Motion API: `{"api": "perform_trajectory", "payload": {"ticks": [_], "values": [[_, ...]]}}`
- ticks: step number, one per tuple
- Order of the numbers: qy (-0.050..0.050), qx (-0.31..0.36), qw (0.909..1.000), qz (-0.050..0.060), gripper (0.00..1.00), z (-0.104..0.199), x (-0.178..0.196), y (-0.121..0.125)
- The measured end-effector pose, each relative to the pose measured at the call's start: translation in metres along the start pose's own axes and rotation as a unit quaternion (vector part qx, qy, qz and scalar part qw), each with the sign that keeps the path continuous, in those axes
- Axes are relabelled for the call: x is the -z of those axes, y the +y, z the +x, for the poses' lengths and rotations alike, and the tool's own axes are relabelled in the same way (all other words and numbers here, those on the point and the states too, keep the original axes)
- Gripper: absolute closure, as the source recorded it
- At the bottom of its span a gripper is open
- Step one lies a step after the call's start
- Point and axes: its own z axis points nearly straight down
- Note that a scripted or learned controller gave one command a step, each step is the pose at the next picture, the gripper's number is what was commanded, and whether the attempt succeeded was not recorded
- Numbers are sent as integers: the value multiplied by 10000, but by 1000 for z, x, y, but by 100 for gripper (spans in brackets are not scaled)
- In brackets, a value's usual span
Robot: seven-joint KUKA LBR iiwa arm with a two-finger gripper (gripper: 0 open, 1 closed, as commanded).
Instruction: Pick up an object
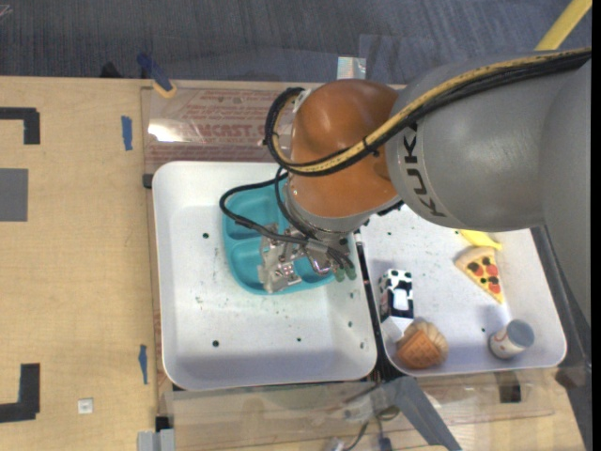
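Two white bins [188, 346] fill my centre frame; my gripper [282, 272] sits low over a teal tray [246, 242] in the left bin, jaws' state unclear. Pizza slice [484, 272] lies right.

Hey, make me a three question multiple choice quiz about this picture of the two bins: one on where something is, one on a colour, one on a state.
1. Which bin does the claw hang over?
A. the left bin
B. the right bin
C. neither, it is over the cardboard

2. What colour is the tray-like object under the claw?
A. red
B. teal
C. black

3. How does the pizza slice toy lie?
A. flat on the floor of the right bin
B. held up in the air by the arm
C. stacked on the teal object

Answers:
1. A, the claw sits above the left bin.
2. B, its visible part is teal.
3. A, it rests flat on the white floor, apart from the arm.
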Motion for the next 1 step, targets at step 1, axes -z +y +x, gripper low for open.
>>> {"api": "perform_trajectory", "payload": {"ticks": [1], "values": [[-4, -1674, 9859, 2, 100, 13, -88, 32]]}}
